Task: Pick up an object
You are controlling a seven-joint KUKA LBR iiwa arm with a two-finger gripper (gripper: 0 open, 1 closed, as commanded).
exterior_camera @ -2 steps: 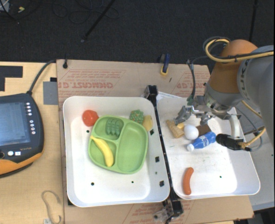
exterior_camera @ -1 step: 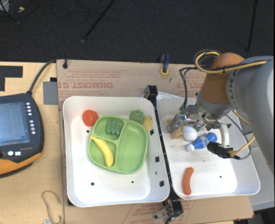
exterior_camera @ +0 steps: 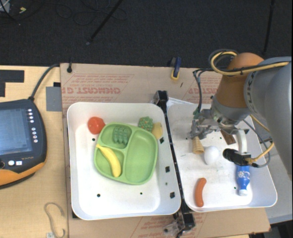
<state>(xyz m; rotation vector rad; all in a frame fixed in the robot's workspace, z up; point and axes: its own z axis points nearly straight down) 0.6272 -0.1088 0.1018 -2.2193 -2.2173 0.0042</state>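
Claw was down in the right bin, just above the cone beside the white egg; grip state unclear.

Grey arm, orange wrist band, yellow and black cables, dark metal end effector

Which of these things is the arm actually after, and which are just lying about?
Possibly in play, near the gripper:
- cone
- white egg

Lying about:
- sausage
- blue tube
- green plate
- banana
- tomato
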